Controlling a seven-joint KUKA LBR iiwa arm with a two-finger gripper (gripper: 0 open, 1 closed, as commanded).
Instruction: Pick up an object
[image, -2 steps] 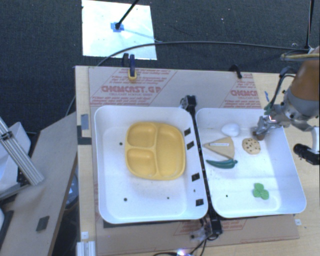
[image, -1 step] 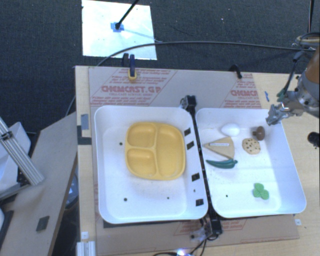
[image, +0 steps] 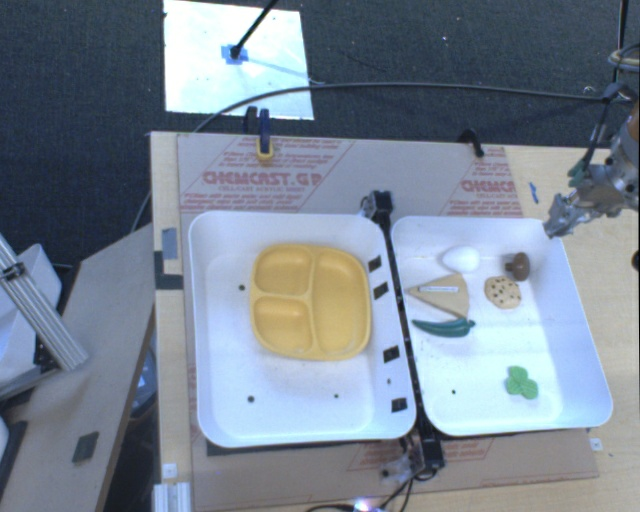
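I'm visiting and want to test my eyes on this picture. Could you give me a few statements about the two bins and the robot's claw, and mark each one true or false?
1. The yellow divided plate lies in the left bin. True.
2. The gripper is pressing down on the green pepper. False: it hangs over the far right corner of the right bin, apart from the pepper.
3. The cookie lies beside the brown lump. True.
4. The white egg lies on the yellow plate. False: it is in the right bin, just above the sandwich wedge.
5. The green leafy piece lies in the left bin. False: it is in the right bin, near its front.
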